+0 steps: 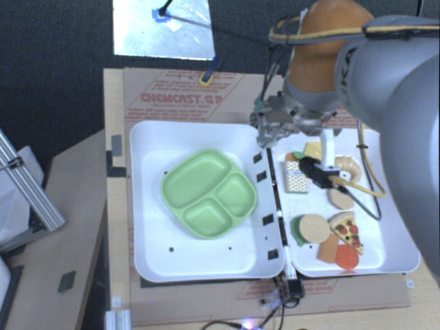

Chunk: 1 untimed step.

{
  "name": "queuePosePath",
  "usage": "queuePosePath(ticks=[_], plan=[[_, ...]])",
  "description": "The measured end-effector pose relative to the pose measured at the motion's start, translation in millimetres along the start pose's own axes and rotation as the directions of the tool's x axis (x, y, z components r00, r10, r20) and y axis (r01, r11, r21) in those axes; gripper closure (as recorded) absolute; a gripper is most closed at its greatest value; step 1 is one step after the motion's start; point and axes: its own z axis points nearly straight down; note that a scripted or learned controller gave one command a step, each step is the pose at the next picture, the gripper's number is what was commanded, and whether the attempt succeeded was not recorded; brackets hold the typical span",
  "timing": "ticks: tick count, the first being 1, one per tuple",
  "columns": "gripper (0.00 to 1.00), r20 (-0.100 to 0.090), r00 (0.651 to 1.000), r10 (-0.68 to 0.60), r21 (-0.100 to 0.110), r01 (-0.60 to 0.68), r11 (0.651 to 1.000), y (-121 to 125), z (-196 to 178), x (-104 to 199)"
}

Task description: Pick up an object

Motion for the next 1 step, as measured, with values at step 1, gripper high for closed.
queuePosePath(ticks=[1], plan=[[1.00, 0.002, 1.000, 0.005, 0.001, -0.005, 1.000, 13.5, 4.7, 30.4]])
